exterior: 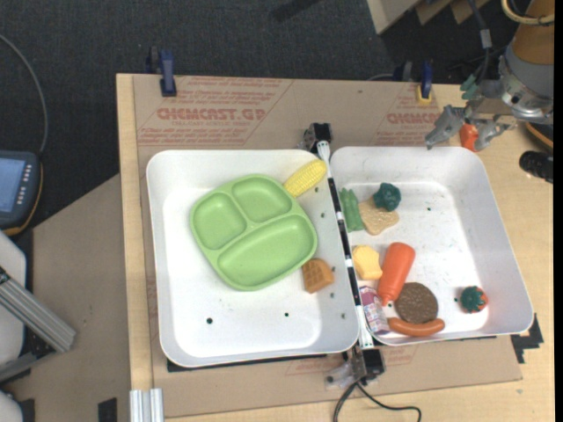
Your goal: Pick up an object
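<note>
Orange plastic carrot [396, 271] lies in the right white bin [493, 209], long axis near-vertical. It sits well down-left of the gripper [471, 130]. Finger state: cannot tell.

plate [255, 232] in left bin [176, 236]; carrot [396, 271] in right bin [484, 209].

This looks like a lab where I practice, not a real kitchen. My two white bins [176, 323] sit side by side on a flat brown board [264, 104] with red printed letters. Blue clamps [164, 70] hold the board at its far edge. The food is all toys: a plastic corn cob [304, 178], a carrot [396, 271], a sausage [415, 327], and a green kids' plate [253, 230] with three parts. The floor is dark carpet [176, 16]. A black cable [387, 404] runs off the near edge, and a small screen [18, 187] glows at the side.
</note>
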### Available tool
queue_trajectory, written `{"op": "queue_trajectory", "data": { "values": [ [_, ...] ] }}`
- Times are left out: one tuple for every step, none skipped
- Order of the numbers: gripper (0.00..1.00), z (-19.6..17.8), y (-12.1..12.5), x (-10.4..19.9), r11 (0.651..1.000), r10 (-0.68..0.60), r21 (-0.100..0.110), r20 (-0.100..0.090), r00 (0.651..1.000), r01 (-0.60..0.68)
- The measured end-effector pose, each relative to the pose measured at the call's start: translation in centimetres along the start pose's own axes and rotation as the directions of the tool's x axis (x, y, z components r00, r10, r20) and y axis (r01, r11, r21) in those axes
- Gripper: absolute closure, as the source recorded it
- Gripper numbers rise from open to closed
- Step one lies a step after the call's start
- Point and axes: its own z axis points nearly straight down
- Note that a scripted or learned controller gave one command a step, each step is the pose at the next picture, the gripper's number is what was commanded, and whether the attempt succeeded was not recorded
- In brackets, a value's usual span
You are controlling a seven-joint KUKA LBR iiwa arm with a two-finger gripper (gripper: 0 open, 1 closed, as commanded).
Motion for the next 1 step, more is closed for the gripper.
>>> {"op": "queue_trajectory", "data": {
  "values": [
    [0.0,6.74,-6.48,5.58,1.0,-0.002,0.01,-0.004,1.0,0.002]
  ]
}}
